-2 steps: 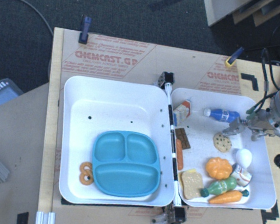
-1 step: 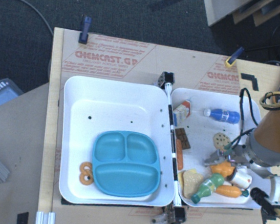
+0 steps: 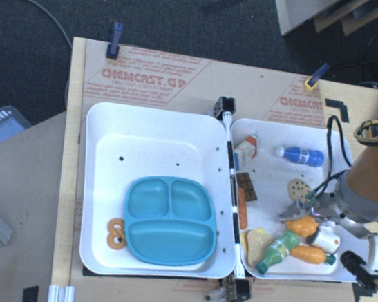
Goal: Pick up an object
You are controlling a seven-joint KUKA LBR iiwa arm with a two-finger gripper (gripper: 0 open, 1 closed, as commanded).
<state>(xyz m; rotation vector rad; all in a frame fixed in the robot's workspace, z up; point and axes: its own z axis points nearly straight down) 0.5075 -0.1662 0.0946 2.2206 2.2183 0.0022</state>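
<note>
The right bin [image 3: 275, 134] holds a blue bottle [image 3: 301, 156], a small red and white carton [image 3: 246, 148], a brown bar [image 3: 246, 187], a speckled cookie [image 3: 299, 189], a green bottle [image 3: 276, 252], an orange fruit [image 3: 303, 225], a carrot [image 3: 310, 255] and a white cup [image 3: 326, 240]. My gripper [image 3: 297, 212] hangs low in this bin, between the cookie and the orange fruit, right at the fruit's upper edge. The wrist covers the bin's right side. Nothing is visibly held.
The left bin [image 3: 108, 128] contains a blue divided plate [image 3: 169, 221] with a pretzel [image 3: 117, 234] beside its left edge. An orange stick [image 3: 242, 214] and a pale chip [image 3: 255, 241] lie near the divider. Black cables loop by the arm.
</note>
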